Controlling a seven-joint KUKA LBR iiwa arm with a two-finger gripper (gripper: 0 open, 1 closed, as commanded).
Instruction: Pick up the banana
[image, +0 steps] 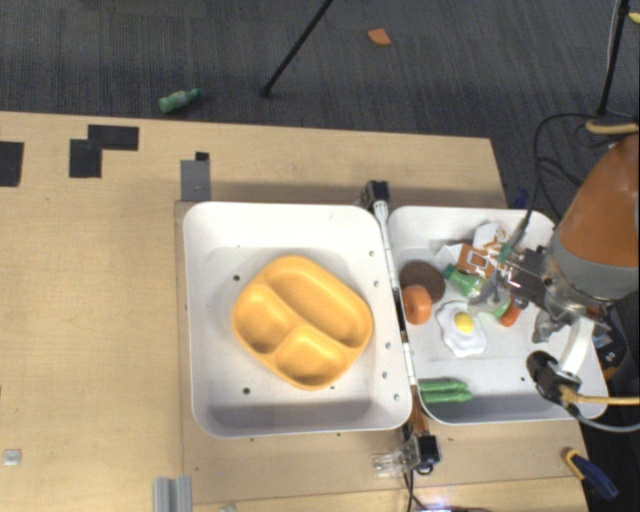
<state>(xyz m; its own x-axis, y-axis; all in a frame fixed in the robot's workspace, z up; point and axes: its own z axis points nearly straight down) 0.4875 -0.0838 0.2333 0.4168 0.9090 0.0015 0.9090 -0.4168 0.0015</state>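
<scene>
Floor carpet (150, 50) of dark grey runs along the top of our view, with a small green bottle-like thing (179, 99) lying on it. Below it we see the pale wooden table (90, 330), marked at its upper left with a few black squares (103, 147). Moving right, we reach the left shallow white bin (205, 300), which holds a yellow plastic divided plate (302, 321) with three compartments, lying near the bin's middle. Next comes the right shallow white bin (500, 405). At its left side sit a dark brown rounded thing (423, 274) and, touching it just below, an orange-red rounded toy (417, 305). Beside these lies a toy fried egg (463, 329), white with a yellow yolk, and near the bin's lower wall a green pod-shaped toy (443, 389). We cannot pick out a banana among these things with any certainty. Further right, the gripper (500, 275) hangs over a clutter of green, orange and white things in the bin's upper middle; we cannot tell how its fingers stand. At the far right edge is the grey arm with its orange band (608, 205).
</scene>
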